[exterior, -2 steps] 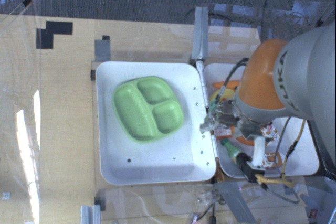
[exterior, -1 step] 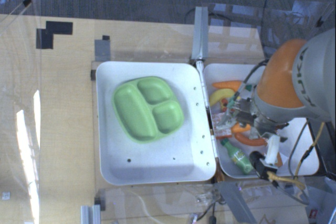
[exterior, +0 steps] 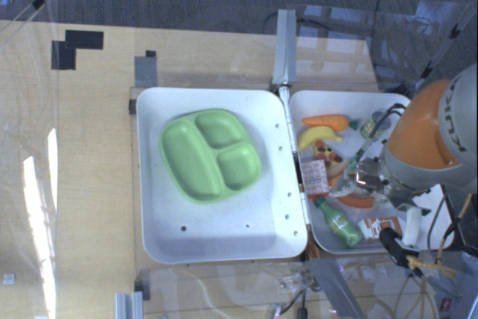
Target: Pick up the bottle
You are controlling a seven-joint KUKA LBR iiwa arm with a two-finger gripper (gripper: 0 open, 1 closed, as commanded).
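The green bottle (exterior: 340,224) lies on its side in the right bin (exterior: 323,241), near its front left corner, with the neck pointing to the back left. The gripper (exterior: 358,181) hangs low over the middle of that bin, just behind and to the right of the bottle. The grey wrist and the orange band (exterior: 420,137) cover much of the bin's right half. Nothing can be made out between the fingers.
The right bin also holds an orange carrot (exterior: 326,120), a yellow banana (exterior: 317,135), a red and white packet (exterior: 314,175) and an orange piece (exterior: 357,200) under the gripper. A green divided plate (exterior: 211,155) sits in the left bin (exterior: 224,239).
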